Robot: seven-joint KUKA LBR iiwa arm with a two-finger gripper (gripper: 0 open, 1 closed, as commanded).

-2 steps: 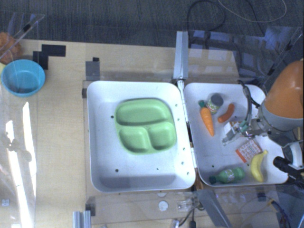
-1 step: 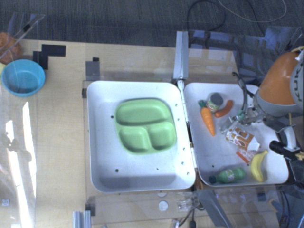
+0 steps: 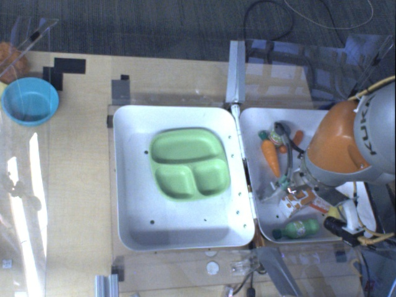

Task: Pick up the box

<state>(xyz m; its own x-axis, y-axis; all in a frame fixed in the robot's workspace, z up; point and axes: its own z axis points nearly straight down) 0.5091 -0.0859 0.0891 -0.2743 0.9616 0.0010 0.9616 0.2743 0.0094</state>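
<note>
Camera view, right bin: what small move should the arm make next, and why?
Probably a short, slow descent, then close. The gripper hangs low in the right bin, over clutter that seems to include the box, with a carrot and a green bottle close by. I cannot tell that anything sits between its fingers, so no lift yet.

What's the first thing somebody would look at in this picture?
Probably the big light-green plastic tray with three compartments, lying in the middle of the left white bin. Next, the grey robot arm with its orange band, leaning over the right white bin, where an orange toy carrot and a green bottle lie. A round blue bowl sits far left.
</note>
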